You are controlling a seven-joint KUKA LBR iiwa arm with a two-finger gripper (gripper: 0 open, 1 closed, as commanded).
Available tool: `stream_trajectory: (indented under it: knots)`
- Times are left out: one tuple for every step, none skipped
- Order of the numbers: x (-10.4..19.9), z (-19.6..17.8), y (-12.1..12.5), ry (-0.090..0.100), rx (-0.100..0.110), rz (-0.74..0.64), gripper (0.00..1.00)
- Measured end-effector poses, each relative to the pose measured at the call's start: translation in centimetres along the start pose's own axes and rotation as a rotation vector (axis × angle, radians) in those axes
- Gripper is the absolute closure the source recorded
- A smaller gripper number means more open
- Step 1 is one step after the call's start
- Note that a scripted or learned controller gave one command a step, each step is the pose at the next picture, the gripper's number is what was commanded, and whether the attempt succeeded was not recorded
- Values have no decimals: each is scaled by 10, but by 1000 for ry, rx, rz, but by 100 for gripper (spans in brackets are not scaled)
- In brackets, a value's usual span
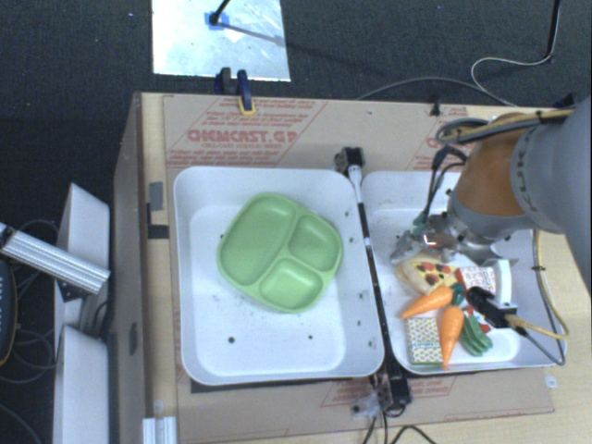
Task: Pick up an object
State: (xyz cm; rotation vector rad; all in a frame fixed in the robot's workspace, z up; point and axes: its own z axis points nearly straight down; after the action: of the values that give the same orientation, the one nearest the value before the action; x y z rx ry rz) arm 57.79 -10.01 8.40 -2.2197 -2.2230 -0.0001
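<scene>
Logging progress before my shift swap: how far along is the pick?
Done: the gripper is down inside the right bin, just above the pizza slice toy. In hand: nothing visibly between its fingers. Left: grasp and lift; both carrots lie in the bin.

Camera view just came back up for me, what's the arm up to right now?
The arm reaches in from the right and has its tool low in the right bin, just above the pizza slice. Two carrots and other toys lie in a pile below it. Nothing is lifted yet. The left bin holds a green divided plate, untouched.
</scene>
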Motion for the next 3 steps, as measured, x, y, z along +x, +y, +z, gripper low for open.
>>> stream_trajectory:
  knots:
    - [-19,0,-29,-1,-1,1,0]
    - [-19,-11,-28,0,-4,0,100]
    - [7,-125,-21,-1,-6,-2,100]
